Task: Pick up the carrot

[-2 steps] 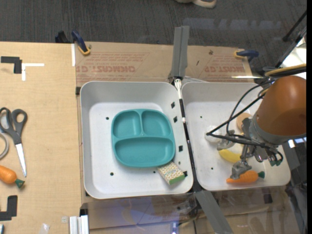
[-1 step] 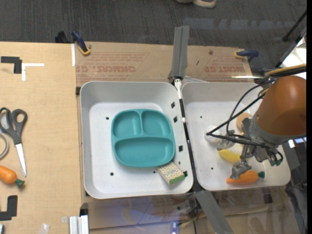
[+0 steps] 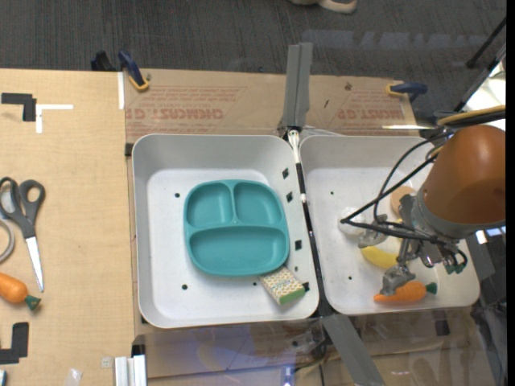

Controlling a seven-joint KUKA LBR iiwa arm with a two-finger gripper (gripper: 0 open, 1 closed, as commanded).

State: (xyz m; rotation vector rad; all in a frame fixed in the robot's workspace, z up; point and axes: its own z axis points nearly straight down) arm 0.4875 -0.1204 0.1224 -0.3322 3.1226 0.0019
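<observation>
An orange carrot (image 3: 402, 293) with a green stem end lies flat in the right bin (image 3: 346, 207), close to its front wall. My gripper (image 3: 400, 277) hangs just over the carrot's left half, touching or nearly touching its top. The carrot still rests on the bin floor. The grey arm with its orange band (image 3: 475, 175) reaches in from the right and hides the bin's right part.
A yellow toy (image 3: 378, 256) lies just left of the gripper. The left bin (image 3: 157, 215) holds a teal divided plate (image 3: 236, 227) and a sponge (image 3: 283, 286). On the bench at left lie scissors (image 3: 24, 223) and a second carrot (image 3: 12, 289).
</observation>
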